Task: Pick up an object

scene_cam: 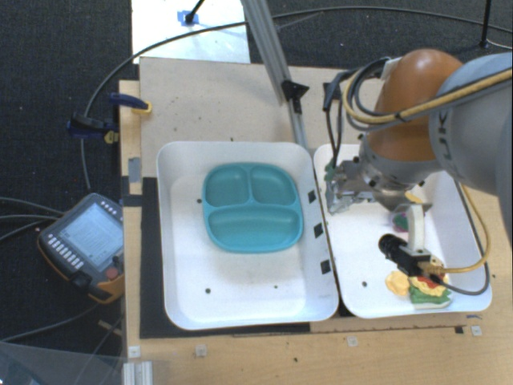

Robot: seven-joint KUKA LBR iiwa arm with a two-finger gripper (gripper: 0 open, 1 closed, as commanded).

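Camera view: end effector (338,192) above right bin (353,291); no legible writing.

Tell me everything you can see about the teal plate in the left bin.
The teal plate is a rounded rectangle that looks like smooth plastic, divided into three compartments: two smaller ones along the far side and one long one along the near side. All three look empty. It lies flat and right side up on the floor of the left bin, toward its far half and nearer its right wall. It rests only on the bin floor. The gripper is apart from it, over the right bin.
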